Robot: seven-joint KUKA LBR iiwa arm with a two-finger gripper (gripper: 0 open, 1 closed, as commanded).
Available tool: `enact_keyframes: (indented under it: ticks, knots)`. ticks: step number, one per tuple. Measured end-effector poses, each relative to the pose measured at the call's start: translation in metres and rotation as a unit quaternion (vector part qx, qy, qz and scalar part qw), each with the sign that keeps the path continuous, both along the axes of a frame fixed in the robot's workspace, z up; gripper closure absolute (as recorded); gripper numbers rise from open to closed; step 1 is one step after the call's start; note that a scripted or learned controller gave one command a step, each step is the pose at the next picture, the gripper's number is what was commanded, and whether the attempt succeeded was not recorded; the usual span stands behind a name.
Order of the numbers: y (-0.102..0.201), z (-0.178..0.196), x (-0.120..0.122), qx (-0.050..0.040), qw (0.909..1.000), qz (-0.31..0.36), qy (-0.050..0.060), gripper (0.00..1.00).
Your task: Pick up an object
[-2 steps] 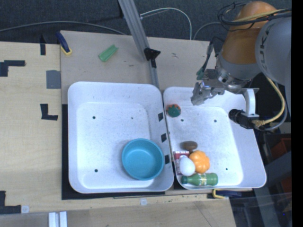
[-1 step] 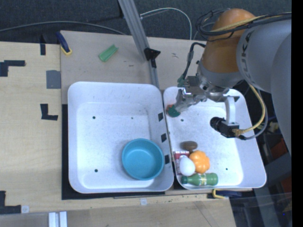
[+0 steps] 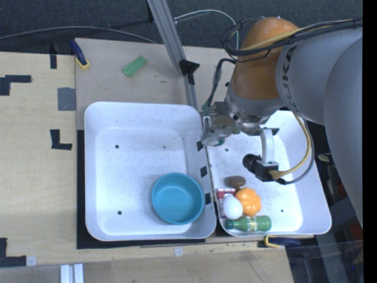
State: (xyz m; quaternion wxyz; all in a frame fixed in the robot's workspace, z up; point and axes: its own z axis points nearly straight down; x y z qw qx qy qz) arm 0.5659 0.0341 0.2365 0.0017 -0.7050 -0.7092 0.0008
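Observation:
A blue bowl [image 3: 177, 198] sits in the near right part of the left bin [image 3: 118, 122]. At the near left corner of the right bin [image 3: 306, 214] lie a brown oval piece [image 3: 236, 181], an orange ball [image 3: 248, 200], a white egg [image 3: 232, 207], a green bottle [image 3: 250, 223] on its side and a small red and white item [image 3: 224, 192]. My gripper [image 3: 211, 137] hangs over the wall between the two bins, near their far end. It is above and apart from the cluster. A small teal bit shows at its tip.
The grey arm with its orange band [image 3: 265, 46] covers the far part of the right bin. A slanted metal pole [image 3: 171, 34] crosses the back. A green block [image 3: 134, 66] and a blue and yellow clamp [image 3: 79, 55] lie on the bench behind the left bin.

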Motion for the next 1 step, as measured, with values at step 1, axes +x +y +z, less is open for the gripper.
enact_keyframes:
  ticks: [1]
  knots:
    - [0.0404,0.0056,-0.0306,0.0002,1.0,0.0,0.0,1.0]
